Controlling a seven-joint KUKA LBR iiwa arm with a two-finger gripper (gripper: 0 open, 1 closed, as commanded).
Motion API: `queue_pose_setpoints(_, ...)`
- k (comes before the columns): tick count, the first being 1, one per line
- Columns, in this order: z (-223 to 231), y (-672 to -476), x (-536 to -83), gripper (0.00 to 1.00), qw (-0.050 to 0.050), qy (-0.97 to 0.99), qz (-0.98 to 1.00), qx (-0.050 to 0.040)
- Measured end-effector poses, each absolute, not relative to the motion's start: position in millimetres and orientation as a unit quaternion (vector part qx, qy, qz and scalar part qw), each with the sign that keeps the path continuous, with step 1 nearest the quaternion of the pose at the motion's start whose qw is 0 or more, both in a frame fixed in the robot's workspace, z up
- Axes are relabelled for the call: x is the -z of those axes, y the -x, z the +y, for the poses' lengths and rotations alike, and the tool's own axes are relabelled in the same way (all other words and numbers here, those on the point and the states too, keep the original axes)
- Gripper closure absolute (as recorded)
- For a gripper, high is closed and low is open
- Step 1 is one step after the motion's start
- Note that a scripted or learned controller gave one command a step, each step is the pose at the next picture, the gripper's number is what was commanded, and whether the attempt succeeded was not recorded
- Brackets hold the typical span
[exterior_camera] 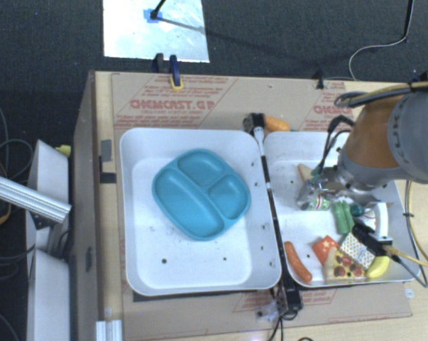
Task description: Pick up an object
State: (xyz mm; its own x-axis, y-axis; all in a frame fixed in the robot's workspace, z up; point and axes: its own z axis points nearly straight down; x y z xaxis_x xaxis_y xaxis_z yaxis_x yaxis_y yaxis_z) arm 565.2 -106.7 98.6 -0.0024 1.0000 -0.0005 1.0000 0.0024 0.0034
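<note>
Gripper (311, 195) low in right white bin (292, 222), finger state I cannot tell; best centre squarely over 1 green bottle-shaped toy (341, 217) before lifting.

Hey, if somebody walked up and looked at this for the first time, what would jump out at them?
Probably the blue divided plate, lying alone in the left bin. Next, the grey and orange arm reaching in from the right, its hand low in the right bin. Small toy foods crowd that bin's near corner: a hot dog, a pizza slice, a green bottle.
</note>
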Motion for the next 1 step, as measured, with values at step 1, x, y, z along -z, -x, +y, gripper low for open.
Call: queue_pose_setpoints(1, -37.6, -534.1, -185.1, 1.00, 0.001, -0.706, 0.708, -0.0016)
